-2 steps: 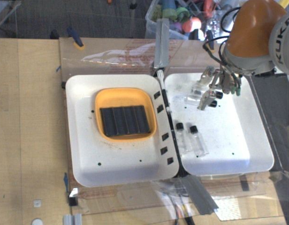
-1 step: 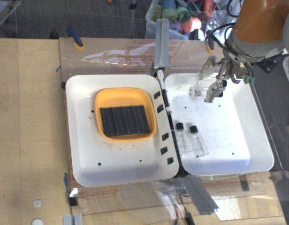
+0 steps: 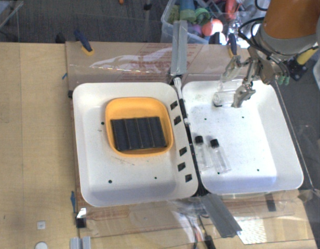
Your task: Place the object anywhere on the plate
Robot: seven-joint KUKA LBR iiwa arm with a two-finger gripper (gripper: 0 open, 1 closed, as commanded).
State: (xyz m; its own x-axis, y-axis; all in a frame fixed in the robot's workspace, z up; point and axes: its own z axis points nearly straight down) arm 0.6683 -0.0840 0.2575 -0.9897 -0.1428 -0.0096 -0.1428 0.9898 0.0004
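Observation:
An orange plate (image 3: 114, 110) sits in the left bin (image 3: 90, 175). A black ridged rectangular block (image 3: 138, 134) lies flat on it, covering most of its middle. My gripper (image 3: 228, 99) hangs over the far part of the right bin (image 3: 264, 165), well away from the plate. Its two fingers (image 3: 242, 95) stand apart, pointing down at the bin floor, and I see nothing between them. The orange-banded wrist is above it at the top right.
Two clear vials with black caps (image 3: 200, 140) (image 3: 214, 143) lie side by side in the right bin near the divider. A clear tub of coloured toys (image 3: 207, 9) stands behind the bins. Black clips line the ridge between the bins.

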